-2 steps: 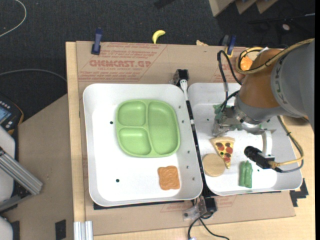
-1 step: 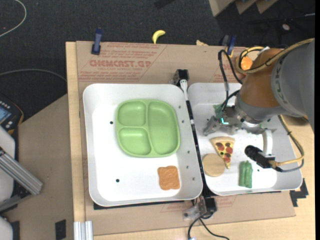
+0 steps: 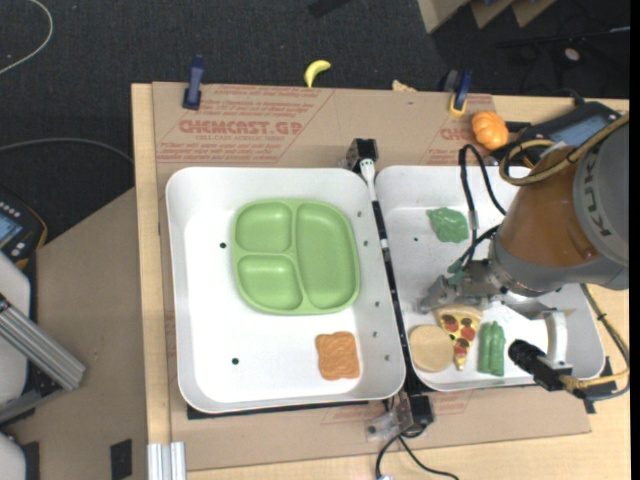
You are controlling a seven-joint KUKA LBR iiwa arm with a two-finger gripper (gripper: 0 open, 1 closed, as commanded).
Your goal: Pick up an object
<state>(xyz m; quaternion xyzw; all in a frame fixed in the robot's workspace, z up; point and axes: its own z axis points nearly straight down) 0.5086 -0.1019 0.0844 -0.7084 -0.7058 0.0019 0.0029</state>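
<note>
**Right bin — arm low over toy food, grasp unconfirmed**

- Gripper [image 3: 447, 290]: reaches in low over the middle of the right bin [image 3: 405, 193]; whether it is released or clenched cannot be told from this slant. Nothing visibly held.
- Candidate objects, right bin: pizza slice [image 3: 461, 330] just below the gripper; tan round piece [image 3: 430, 349] touching the slice's left; green vegetable piece [image 3: 491, 349] beside its right; pale green leafy piece [image 3: 448, 224] apart, toward the far wall.
- Left bin [image 3: 190, 268]: green divided tray [image 3: 296, 255]; orange waffle-like piece [image 3: 338, 355] near the front.

Step in hand, as judged: approach or descent — no lift yet. The next move calls for settling on one item; the front cluster lies tight, so a clean closure round the pizza slice needs care not to nudge its neighbours.
</note>
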